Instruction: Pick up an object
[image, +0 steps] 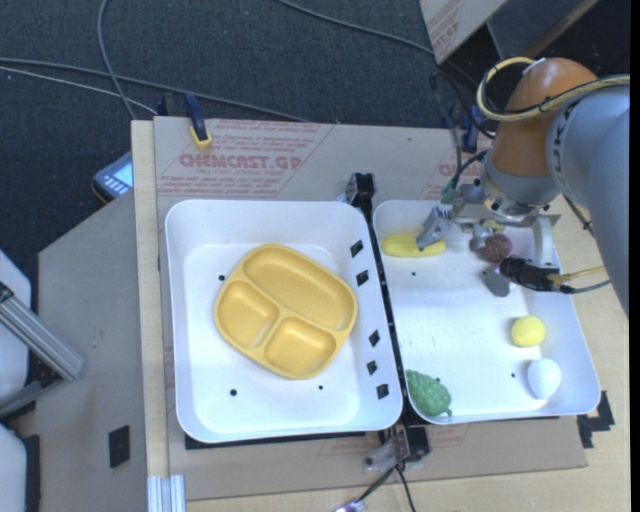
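My gripper (465, 255) hangs over the far end of the right bin (455, 310), open, its fingers spread wide. One grey finger (432, 232) touches or stands just beside a flat yellow piece (410, 246) by the bin's far left corner. The other finger (497, 280) is lower right, close to a small dark red round object (493, 246). Neither thing sits between the fingers. Nearer in the same bin lie a yellow ball (527, 331), a white egg-shaped object (543, 377) and a green leafy object (430, 393).
The left bin (195, 300) holds a yellow divided plate (286, 310). A black clipped divider (372, 290) separates the bins. The arm's orange band (535, 120) and grey link fill the upper right. Cables (540, 275) trail from the wrist.
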